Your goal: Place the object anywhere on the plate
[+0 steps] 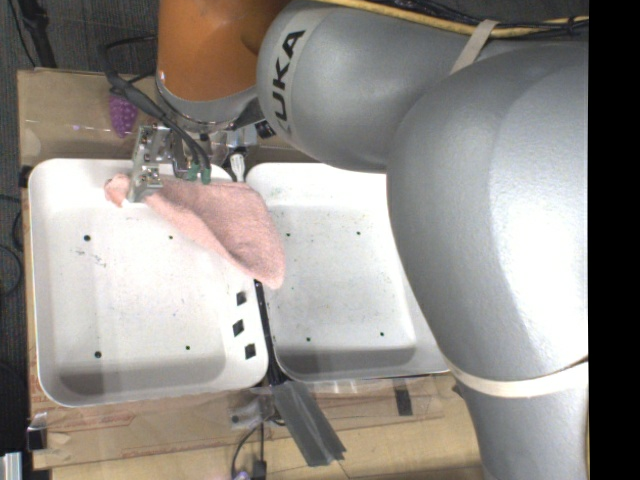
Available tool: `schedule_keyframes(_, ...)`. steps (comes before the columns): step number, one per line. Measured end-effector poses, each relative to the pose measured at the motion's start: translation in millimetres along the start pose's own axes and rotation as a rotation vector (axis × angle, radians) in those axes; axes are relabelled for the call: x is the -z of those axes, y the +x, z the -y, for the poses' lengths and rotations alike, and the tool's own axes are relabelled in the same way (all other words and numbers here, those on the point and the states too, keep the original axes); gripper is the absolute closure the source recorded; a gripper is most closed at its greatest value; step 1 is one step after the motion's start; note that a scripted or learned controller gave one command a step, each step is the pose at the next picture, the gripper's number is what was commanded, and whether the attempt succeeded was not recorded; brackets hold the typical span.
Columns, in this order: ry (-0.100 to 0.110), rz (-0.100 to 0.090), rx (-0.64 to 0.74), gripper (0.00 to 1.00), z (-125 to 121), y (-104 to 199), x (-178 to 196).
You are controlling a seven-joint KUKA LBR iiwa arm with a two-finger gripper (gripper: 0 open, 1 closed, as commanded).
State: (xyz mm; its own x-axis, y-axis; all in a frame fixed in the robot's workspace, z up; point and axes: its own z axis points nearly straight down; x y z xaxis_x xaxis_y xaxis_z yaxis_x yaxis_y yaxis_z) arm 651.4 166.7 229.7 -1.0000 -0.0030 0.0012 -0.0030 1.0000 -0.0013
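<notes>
A pink cloth (225, 223) hangs in a long fold over the back of the left bin (120, 308). Its lower end reaches the divider between the two bins. My gripper (148, 176) is at the cloth's upper left end, over the left bin's back edge, and is shut on that end. A small pink corner (117, 190) sticks out to the left of the fingers. The orange band and grey wrist stand directly above the gripper.
The right bin (340, 298) is largely covered by the big grey arm link (480, 188). A purple object (122, 114) lies on the bench behind the left bin. Black clips sit on the divider (243, 325).
</notes>
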Motion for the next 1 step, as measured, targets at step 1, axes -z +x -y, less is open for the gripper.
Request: schedule_keyframes(1,0.0,0.001,0.0,0.0,0.0,-0.1,0.4)
